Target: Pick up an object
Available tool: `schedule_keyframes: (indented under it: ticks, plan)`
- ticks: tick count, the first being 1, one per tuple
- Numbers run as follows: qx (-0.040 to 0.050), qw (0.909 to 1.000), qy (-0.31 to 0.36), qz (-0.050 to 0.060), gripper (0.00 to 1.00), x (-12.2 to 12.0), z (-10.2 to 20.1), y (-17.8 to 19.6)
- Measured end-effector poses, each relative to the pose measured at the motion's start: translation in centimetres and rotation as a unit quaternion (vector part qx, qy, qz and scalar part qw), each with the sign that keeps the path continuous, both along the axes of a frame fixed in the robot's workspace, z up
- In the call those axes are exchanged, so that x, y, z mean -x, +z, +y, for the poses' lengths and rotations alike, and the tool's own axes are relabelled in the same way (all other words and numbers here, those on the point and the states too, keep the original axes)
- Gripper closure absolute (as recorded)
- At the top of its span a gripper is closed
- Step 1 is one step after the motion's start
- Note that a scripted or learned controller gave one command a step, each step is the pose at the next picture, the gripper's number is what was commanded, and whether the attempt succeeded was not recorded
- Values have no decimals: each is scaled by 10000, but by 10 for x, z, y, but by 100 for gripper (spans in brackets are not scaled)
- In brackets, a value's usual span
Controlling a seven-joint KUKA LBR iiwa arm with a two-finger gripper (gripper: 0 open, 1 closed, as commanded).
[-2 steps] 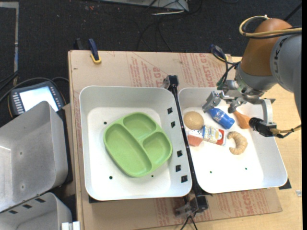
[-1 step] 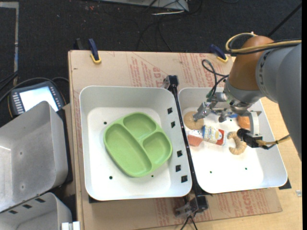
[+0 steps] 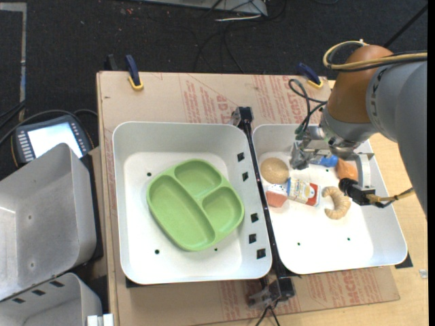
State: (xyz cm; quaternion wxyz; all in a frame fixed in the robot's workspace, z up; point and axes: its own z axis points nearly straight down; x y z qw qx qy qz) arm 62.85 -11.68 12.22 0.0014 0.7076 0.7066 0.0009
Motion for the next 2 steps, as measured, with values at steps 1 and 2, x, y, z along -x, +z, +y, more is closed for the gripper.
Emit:
schedule_keyframes:
  ticks: [1, 2]
  plan:
    - [2, 10000, 8, -9, 100, -4, -3, 43]
    - [2, 10000, 26, -20, 100, -4, 2, 106]
